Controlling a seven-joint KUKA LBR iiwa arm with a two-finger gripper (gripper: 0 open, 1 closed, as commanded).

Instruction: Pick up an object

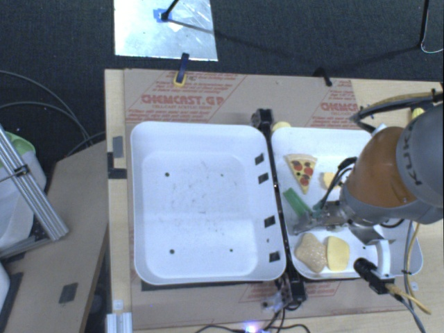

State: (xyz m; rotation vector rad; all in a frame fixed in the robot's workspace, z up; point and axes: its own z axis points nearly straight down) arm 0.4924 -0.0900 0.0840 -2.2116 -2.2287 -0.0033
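The right bin (333,136) holds several toy foods. A pizza slice (302,168) lies near its back, with a small yellow piece (327,180) beside it. A green stick-like object (294,200) lies along the left wall. A tan bread piece (311,252) and a yellow slice (338,253) sit at the front. My gripper (306,222) hangs low in this bin, between the green object and the bread piece, close to the green object's near end. The arm's bulky grey and orange wrist (381,179) hides the bin's right half.
The left bin (201,207) stands beside the right one, with black clips (263,179) along the shared wall. A small yellow thing (280,126) rests at the right bin's back rim. A metal frame (28,186) stands off the bench's left side.
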